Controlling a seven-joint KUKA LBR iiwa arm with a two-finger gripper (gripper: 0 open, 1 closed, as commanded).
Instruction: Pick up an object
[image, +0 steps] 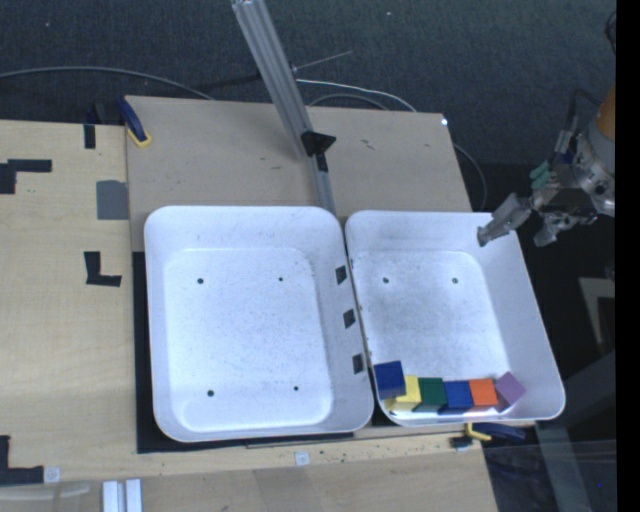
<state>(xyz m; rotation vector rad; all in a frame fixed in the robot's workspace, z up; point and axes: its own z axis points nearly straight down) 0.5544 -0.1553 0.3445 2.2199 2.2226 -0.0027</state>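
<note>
Items: a row of small coloured blocks along the near wall of the right bin, touching or nearly touching one another.
- blue block, leftmost, seated a little higher than its neighbours, apparently atop the yellow block.
- green block, second blue block, orange block in line.
- purple block, at the right end, turned at an angle against the corner wall.

Handling (judged): rigid, light, flat-faced pieces; smooth sides may slip under a shallow pinch. They are packed closely against the wall, leaving little finger room between them. The raised blue block offers the freest faces; take it across two opposite sides, from above. The purple end piece is a second choice.

Pincer: at the far right rim of the right bin, well apart from the blocks, fingers spread apart, nothing between them.

Left bin: beside the right bin, on the desk.
</note>
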